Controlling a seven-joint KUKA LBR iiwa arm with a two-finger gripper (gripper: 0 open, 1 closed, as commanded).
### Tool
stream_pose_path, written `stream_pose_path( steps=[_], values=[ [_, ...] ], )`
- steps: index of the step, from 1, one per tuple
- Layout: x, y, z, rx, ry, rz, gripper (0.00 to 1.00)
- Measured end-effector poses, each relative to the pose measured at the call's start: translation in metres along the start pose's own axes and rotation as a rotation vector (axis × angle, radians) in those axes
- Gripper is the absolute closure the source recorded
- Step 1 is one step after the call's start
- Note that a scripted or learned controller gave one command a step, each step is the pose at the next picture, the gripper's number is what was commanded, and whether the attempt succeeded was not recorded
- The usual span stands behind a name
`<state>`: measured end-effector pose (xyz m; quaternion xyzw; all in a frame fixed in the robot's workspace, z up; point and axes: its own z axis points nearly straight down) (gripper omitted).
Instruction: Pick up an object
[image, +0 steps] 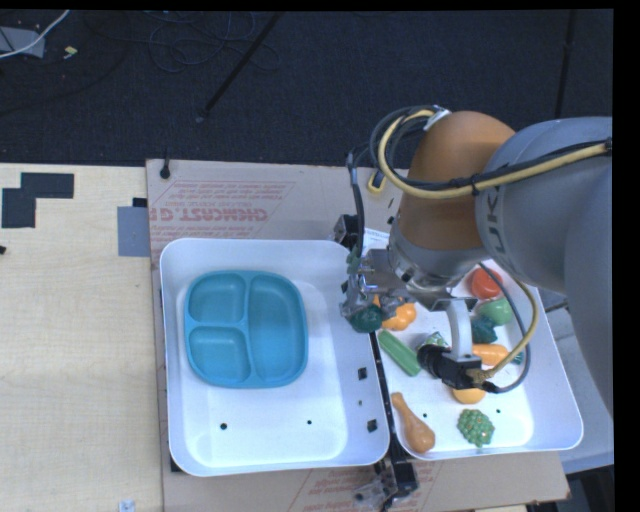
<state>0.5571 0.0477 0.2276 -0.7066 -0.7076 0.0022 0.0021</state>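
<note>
Tan gourd-shaped toy (412, 424) lies below the gripper (362, 305) — fingers look clamped on a dark green piece (366, 320), I judge — lift straight, slowly, clearing the bin wall (372, 345).

I've got the blue three-compartment plastic plate (246, 329) in the left white bin (200, 420); right of it, the right white bin (540, 425) holds the bumpy green plastic fruit (476, 427).

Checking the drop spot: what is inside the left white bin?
The left bin holds a blue divided plate, its compartments bare. What lies under the plate is covered.
</note>
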Motion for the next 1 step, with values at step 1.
stream_pose_path(
  steps=[1],
  values=[
    [-0.0031, 0.0046, -0.0085, -0.003, 0.000, 0.002, 1.00]
  ],
)
